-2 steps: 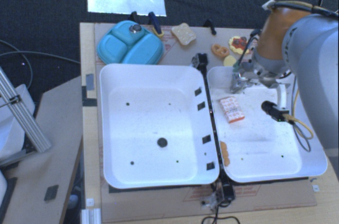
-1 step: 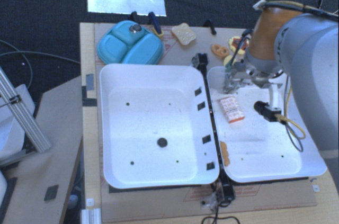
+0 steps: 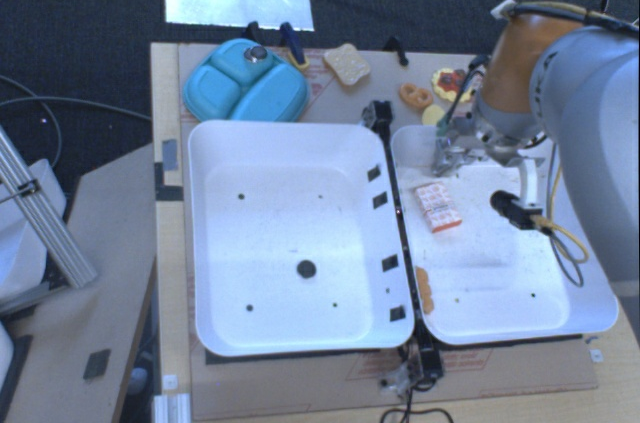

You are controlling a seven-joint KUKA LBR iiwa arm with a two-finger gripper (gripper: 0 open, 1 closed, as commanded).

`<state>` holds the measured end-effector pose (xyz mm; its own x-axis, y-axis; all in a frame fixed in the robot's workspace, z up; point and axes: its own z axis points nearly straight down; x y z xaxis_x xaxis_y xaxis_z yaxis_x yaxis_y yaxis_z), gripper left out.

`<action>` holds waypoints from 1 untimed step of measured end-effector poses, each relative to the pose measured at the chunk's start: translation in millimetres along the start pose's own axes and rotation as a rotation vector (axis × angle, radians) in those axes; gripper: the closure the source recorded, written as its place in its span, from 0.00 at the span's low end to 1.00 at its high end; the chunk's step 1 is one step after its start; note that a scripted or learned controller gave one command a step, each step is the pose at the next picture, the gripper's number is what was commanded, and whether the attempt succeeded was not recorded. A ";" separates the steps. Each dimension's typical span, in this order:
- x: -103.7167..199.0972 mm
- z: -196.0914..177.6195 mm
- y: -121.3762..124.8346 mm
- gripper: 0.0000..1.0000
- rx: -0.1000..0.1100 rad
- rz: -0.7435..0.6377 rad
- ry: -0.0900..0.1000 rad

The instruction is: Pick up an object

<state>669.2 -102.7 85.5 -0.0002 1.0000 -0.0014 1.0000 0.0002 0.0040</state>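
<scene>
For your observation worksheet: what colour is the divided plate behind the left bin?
Light blue; the divided plate shows best in the camera view.

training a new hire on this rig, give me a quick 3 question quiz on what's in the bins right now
1. True or false: the small red and white packet lies in the bin on the view's right.
2. What lies on the floor of the bin on the view's left? A) a dark round disc B) a slice of toast C) a blue tray
3. Where is the gripper relative to the packet?

Key:
1. True.
2. A, the disc.
3. Above the right bin's far end, just beyond the packet and not touching it.
</scene>
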 end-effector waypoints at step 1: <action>18.2 0.8 -15.3 1.00 0.003 -0.004 0.001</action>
<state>653.9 -84.5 84.6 -0.0041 1.0000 -0.0002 1.0000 0.0041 0.0009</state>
